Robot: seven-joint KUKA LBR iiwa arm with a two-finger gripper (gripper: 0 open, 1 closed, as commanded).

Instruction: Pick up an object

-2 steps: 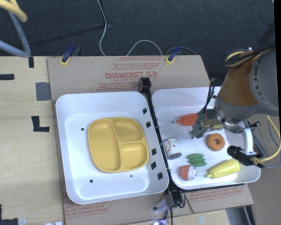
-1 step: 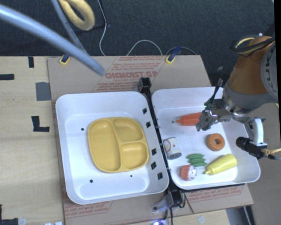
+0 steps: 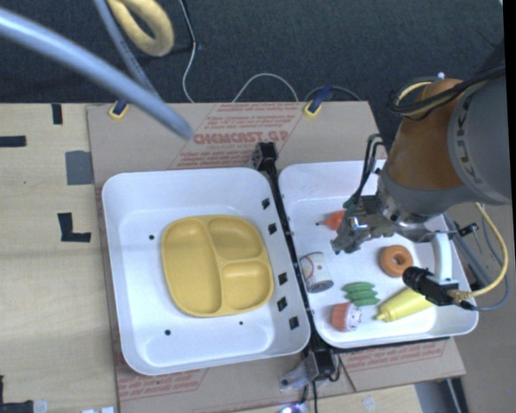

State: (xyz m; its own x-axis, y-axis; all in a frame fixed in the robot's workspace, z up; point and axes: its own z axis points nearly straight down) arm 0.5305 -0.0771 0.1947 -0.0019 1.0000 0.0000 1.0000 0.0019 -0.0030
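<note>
Doughnut (image 3: 395, 260) lay just right of the pincer (image 3: 350, 238), which hovered low, perhaps lining up a grasp; its state could not be told.

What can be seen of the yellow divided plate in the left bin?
The yellow divided plate is a rounded-square tray that looks like matte plastic, with three compartments: a tall one along its left side and two smaller ones stacked on its right. Raised ridges separate them. It lies flat and right side up on the floor of the left white bin, near the middle, turned slightly askew to the bin's walls. Nothing lies in its compartments, and no other thing touches it.
</note>
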